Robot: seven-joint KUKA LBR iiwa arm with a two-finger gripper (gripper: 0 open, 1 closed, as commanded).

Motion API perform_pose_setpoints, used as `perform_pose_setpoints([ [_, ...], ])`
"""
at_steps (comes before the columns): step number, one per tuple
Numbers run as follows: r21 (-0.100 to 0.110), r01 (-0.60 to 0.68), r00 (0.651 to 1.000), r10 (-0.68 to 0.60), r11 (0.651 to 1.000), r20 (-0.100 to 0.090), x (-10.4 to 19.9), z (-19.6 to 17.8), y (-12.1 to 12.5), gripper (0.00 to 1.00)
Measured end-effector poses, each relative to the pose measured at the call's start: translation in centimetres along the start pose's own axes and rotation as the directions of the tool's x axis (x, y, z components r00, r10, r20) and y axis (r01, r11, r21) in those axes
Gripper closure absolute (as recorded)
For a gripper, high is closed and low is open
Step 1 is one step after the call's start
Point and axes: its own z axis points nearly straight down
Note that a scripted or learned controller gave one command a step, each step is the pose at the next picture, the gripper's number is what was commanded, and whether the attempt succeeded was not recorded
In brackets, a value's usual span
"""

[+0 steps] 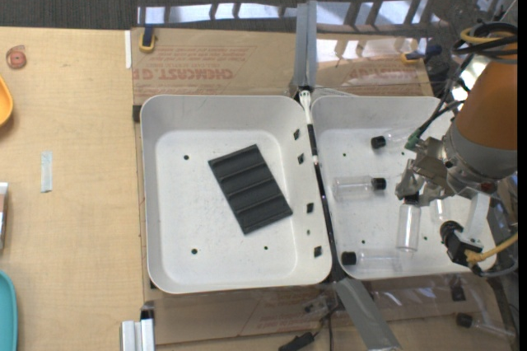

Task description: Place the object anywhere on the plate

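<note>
Gripper [414, 191] opening is not reading clearly from this angle, so cannot tell how wide it is standing or whether it is gripping anything. It is hanging over the right bin [346, 114], well to the right of the dark ribbed plate [249, 189], with the orange-banded arm [486, 127] coming in from further right of the plate.

Clear vial [408, 227] is sitting right below the gripper tip, on the far side of the right bin from the plate. Its long axis is running straight up-down in the view and its upper end is meeting the gripper; touching or just overlapping, cannot tell. No cap is showing on it, so which end is the mouth is unclear.

Second vial [356, 188] is lying between the plate and the gripper, long axis running left-right, black cap end pointing away from the plate. Third vial [375, 260] is lying right of the plate and nearer the camera, also left-right, with its black cap end pointing toward the plate. Small black cap [378, 142] is sitting alone, right of the plate and further back.

Plate is lying flat in the left bin [165, 201], tilted, long axis running from back-left to front-right, ribs running along its short side. Both bins are resting on cardboard [214, 65], with a wooden tabletop [66, 176] left of the plate
</note>
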Motion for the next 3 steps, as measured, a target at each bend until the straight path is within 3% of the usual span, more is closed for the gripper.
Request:
perform_pose_setpoints([
  [1, -0.001, 0.221, 0.975, -0.221, 0.975, 0.0, 8.1, 3.0, 0.7, 1.0],
  [2, -0.002, 0.552, 0.834, -0.552, 0.834, 0.002, 15.7, 2.9, 2.2, 1.0],
  [3, 0.0, 0.693, 0.721, -0.693, 0.721, 0.001, 20.6, 9.6, -1.5, 1.0],
])
